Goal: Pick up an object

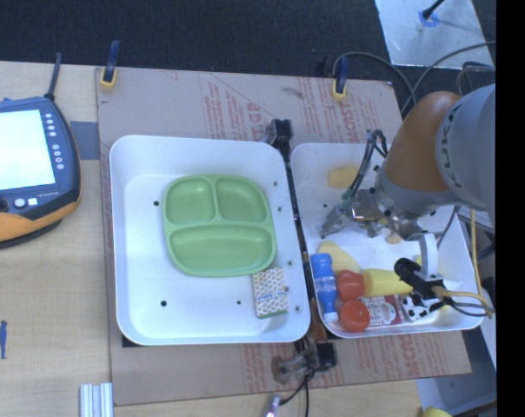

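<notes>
The pick looked barely begun: nothing could be seen between the fingers, and whether they were spread or pressed together could not be told from above, since the wrist hid much of the gripper point(360, 217). Taking the right bin point(308, 233) as the landmark, the arm point(436, 155) reached in over its upper right part, with the gripper low near its middle, above the heap of things. The left bin point(128, 233) lay touching its left wall, and held a green plate point(219, 224) at its centre and a small packet point(269, 292) just beside the plate's lower right corner. A tablet point(23, 168) lay well apart to the far left on the bench. Inside the right bin, every candidate sat in the lower half, crowded together: a yellow piece point(336, 256) just below the gripper, a blue bottle point(322, 283) along the left wall, two red tomatoes point(352, 301), a yellow bottle point(386, 281) and a black-and-white toy point(416, 307) by the lower right corner. A pale scrap point(339, 177) lay alone near the top wall. What was left, by my judgement, was the whole grasp and lift. Open room lay in the bin's upper left; the heap pressed against the left and bottom walls, so fingers would have little clearance there.
</notes>
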Available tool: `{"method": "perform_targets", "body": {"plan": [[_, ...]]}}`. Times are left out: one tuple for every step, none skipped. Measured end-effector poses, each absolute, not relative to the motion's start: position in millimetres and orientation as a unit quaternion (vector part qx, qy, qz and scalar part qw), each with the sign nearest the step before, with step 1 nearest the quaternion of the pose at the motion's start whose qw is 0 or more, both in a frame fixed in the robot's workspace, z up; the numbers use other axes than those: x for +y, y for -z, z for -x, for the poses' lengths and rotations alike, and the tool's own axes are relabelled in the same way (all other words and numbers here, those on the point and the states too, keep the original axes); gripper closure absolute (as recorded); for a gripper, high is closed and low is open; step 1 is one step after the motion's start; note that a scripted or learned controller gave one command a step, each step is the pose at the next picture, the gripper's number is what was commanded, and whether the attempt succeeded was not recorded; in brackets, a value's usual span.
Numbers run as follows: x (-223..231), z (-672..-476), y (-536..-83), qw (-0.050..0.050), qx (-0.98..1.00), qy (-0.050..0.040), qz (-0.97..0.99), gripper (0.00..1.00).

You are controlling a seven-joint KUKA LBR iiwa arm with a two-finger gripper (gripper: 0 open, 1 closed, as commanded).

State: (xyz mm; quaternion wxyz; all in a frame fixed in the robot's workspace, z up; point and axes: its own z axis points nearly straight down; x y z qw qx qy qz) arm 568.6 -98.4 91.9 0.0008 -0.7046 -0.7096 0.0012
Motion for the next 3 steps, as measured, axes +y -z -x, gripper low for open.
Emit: {"method": "perform_targets", "body": {"plan": [[-122.7, -642.1, -92.2, 0.001, -0.709, -0.0003, 0.706, 0.0], [-158.5, -656.3, -91.8, 0.001, -0.708, -0.0006, 0.706, 0.0], [-199.7, -592.3, -91.8, 0.001, -0.708, -0.0011, 0.706, 0.0]]}}
